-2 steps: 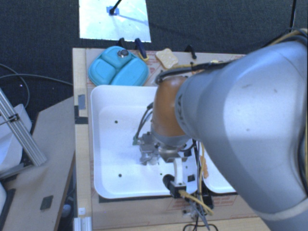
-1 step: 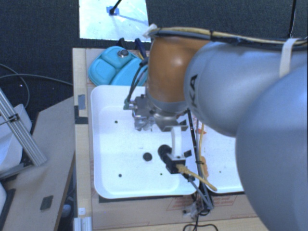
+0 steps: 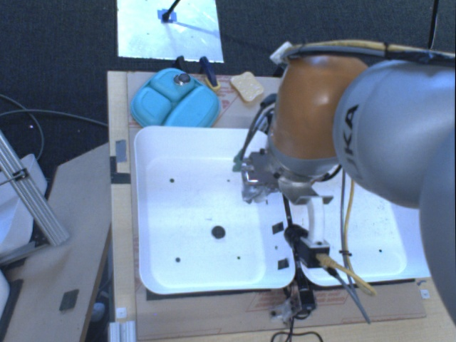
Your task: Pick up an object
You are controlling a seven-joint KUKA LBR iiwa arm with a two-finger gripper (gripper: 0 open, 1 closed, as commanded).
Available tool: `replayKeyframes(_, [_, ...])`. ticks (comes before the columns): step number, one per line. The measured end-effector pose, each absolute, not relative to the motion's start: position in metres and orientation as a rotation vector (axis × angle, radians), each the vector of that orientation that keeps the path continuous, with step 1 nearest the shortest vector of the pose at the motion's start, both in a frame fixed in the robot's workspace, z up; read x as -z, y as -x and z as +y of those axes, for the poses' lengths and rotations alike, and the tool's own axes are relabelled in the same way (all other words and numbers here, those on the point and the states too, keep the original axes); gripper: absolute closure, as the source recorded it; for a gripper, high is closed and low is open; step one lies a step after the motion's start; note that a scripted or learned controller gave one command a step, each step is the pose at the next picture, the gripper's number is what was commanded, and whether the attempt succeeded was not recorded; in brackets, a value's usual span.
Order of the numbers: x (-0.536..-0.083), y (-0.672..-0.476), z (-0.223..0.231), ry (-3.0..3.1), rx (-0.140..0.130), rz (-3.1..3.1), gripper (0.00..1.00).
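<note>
From the fixed overhead camera, the shallow white plastic bin on the left [image 3: 164,276] serves as the landmark. Its floor shows a small dark round spot [image 3: 218,231] near the middle, too small to tell whether it is an object or a mark. Beyond the bin's far rim, on the brown bench board, lies a light-blue moulded plastic compartment lid or tray [image 3: 175,102] with a silvery knob, and just to that tray's right a small tan sponge-like block [image 3: 247,86]. The grey arm with its orange band [image 3: 313,105] hangs over the bin's right edge, and the gripper [image 3: 251,180] sits low at that rim; whether it is open, or has anything in it, I cannot tell, since the wrist hides it. As a judgement, the tan block looks light and soft, likely to compress and easy to pinch across its short sides; the blue tray looks stiff, smooth and broad, so better taken by a raised edge or by the knob.
</note>
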State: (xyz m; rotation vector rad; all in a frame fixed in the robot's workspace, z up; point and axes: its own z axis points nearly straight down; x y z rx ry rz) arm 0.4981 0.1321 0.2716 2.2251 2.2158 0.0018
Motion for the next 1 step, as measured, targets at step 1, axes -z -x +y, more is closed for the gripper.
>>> replayKeyframes(1, [-0.1354,-0.5051,0.1189,-2.228,0.016,2.222,1.0])
